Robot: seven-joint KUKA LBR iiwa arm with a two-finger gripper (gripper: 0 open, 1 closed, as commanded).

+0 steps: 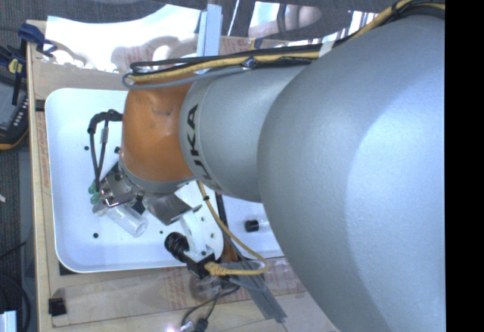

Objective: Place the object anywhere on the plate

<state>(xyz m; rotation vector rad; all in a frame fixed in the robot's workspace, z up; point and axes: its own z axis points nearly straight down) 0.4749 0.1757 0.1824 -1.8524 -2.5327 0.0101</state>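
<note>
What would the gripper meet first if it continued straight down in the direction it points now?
Probably the clear plastic object lying on the floor of the white bin, just under the gripper. The arm covers much of the bin and depth is unclear, so the bare bin floor is also possible.

One white bin (60, 172) at the frame's left, one grey arm (318, 141), one orange band (155, 134), one yellow cable (227, 60).

Black letters "KA", part of a brand name, on the big grey metal arm (318, 134), right of the gripper
</note>
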